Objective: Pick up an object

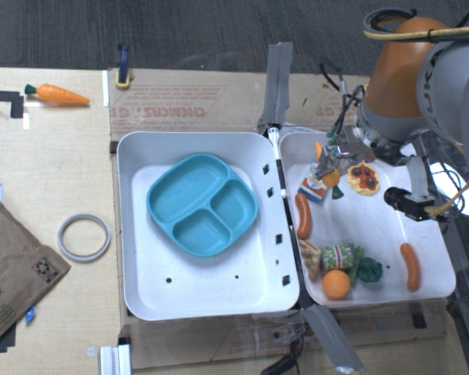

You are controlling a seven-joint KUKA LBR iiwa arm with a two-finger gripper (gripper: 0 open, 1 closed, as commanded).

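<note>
The tabletop (55,170) carries two shallow white bins side by side, set so that things can be lifted from one and dropped in the other. The left bin (137,233) holds a blue divided plate (202,204), lying flat and slightly turned, with nothing in its three compartments. The right bin (375,217) holds the small toy foods, so this is where a pick has to happen.

The arm (422,69) reaches in from the right over the right bin's far corner, its wrist tipped down so that the gripper (326,161) comes at the toys from above. The jaws sit low among a small cluster at the bin's far left; I cannot tell whether they are apart or closed, nor whether anything is between them.

Just below the gripper lie a red-white-and-blue toy (313,191) and a small orange piece (331,180), close enough to be the likely target. Near them is a toy pizza (364,178). A sausage (302,214) lies along the left wall, another sausage (410,266) near the right wall. By the near wall a round orange (336,283) touches a green wrapped toy (345,256).

Outside the bins, a toy carrot (56,94), a grey ring (84,236) and a cardboard box (12,276) rest out of the way.
</note>
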